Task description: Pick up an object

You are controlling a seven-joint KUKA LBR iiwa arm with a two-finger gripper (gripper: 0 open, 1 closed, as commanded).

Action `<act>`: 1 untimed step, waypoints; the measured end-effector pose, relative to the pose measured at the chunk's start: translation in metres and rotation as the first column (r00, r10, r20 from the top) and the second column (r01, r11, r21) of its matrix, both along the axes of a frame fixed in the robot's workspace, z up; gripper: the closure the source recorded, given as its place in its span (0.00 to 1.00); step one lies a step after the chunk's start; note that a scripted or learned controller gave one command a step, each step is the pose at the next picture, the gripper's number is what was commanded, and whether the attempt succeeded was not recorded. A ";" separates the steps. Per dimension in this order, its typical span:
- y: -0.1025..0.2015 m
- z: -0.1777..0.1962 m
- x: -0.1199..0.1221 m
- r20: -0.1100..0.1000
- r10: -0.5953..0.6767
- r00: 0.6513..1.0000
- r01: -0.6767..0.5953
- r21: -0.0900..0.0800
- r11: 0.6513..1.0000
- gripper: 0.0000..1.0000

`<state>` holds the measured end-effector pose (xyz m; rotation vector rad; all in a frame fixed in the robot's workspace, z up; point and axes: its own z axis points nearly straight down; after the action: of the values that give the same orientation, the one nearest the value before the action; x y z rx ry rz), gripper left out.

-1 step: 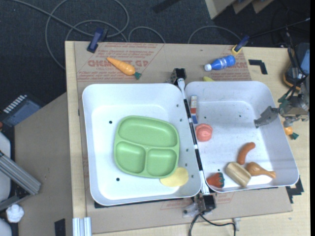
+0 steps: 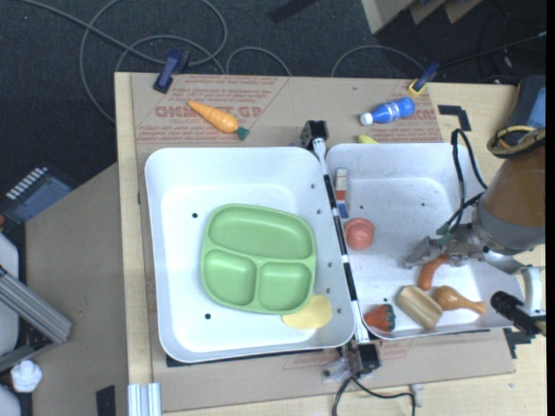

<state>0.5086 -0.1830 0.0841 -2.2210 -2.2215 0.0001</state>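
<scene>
Bins sit side by side on the surface (image 2: 217,94), and the right bin (image 2: 390,167) serves as the landmark. The arm (image 2: 516,202) reaches over its right edge, and the pincer (image 2: 436,251) hangs low inside it, right of centre, directly over an orange sausage-shaped toy (image 2: 428,273). Whether the pincer is spread or pressed together I cannot tell, and nothing shows clearly pinched. Just below that toy, in the right bin's lower part, lie a tan bread roll (image 2: 419,306), an orange drumstick-like piece (image 2: 457,299) and a red strawberry (image 2: 380,318) at the lower left corner. A pink cup (image 2: 358,233) rests near its left wall. Left of it, the other bin (image 2: 173,198) holds a green divided tray (image 2: 257,257) and a pale yellow piece (image 2: 308,314). Behind the right bin lies a blue bottle (image 2: 388,112); farther left, a carrot (image 2: 214,116).
</scene>
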 end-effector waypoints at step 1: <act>-0.001 0.010 0.000 0.003 -0.001 1.000 0.001 -0.002 1.000 1.00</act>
<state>0.5090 -0.1837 0.0944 -2.2249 -2.2222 -0.0010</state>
